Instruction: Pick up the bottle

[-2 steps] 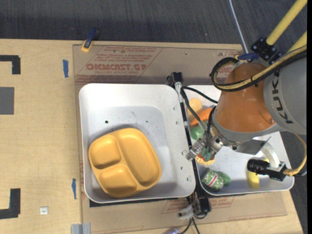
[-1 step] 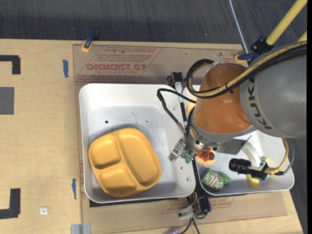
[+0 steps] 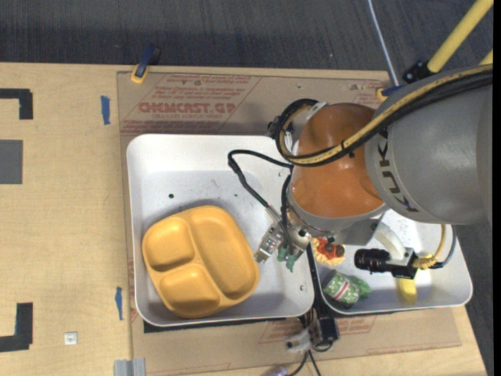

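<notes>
Counter tan, black and blue tape marks; brown printed sheet under white bins; dark carpet beyond. Left bin: yellow compartment tray. Claw low over divide between bins, how far open cannot tell. Right bin: green-white thing, yellow bit, red-orange bit; which is bottle, cannot tell.

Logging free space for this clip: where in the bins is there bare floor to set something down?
Left bin: bare floor along the far side, between its back rim and the yellow divided tray. Right bin: crowded, the arm over it, a green item near the gripper.
</notes>
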Robot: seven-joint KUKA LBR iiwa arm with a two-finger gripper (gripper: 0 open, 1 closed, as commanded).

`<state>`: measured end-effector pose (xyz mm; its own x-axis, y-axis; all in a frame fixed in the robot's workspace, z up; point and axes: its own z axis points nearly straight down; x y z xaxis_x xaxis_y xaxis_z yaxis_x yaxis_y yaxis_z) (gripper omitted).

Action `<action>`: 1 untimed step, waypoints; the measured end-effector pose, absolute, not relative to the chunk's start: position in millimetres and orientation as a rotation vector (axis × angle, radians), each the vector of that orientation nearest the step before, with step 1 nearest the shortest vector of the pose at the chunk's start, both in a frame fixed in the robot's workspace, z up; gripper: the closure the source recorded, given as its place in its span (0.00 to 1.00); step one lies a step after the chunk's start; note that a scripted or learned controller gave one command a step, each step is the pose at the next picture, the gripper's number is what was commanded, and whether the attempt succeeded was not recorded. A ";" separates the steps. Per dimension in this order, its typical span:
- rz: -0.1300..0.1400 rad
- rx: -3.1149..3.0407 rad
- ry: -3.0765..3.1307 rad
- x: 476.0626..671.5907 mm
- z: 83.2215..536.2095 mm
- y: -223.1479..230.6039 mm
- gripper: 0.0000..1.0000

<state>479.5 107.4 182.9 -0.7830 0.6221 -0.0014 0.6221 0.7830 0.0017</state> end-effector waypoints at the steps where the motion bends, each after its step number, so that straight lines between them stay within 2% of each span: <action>1: 0.000 1.011 2.974 479.3 97.6 96.2 1.00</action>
